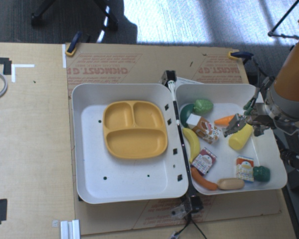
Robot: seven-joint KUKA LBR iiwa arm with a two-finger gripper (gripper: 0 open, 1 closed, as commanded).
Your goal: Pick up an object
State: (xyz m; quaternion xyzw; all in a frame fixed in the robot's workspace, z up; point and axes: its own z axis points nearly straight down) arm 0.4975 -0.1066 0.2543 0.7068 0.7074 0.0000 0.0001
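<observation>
While gripper (235, 126) hovers by lemon (240, 137), jaw state unclear, cardboard print mirrored, unreadable

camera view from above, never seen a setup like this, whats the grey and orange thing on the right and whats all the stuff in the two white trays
The grey and orange thing is a robot arm reaching in from the right. At its end sits a gripper, a small two-finger claw for picking things up. The picture comes from one fixed camera above the bench, looking down at a slant.

On the bench are two shallow white bins side by side. The left bin holds a yellow divided plate. The right bin holds a jumble of toy food: a banana, a lemon-yellow piece, a carrot, a green vegetable, a sausage, a bread roll and some small packets.

The gripper hangs over the right bin, near the carrot and the yellow piece. I can't tell whether it holds anything.
</observation>
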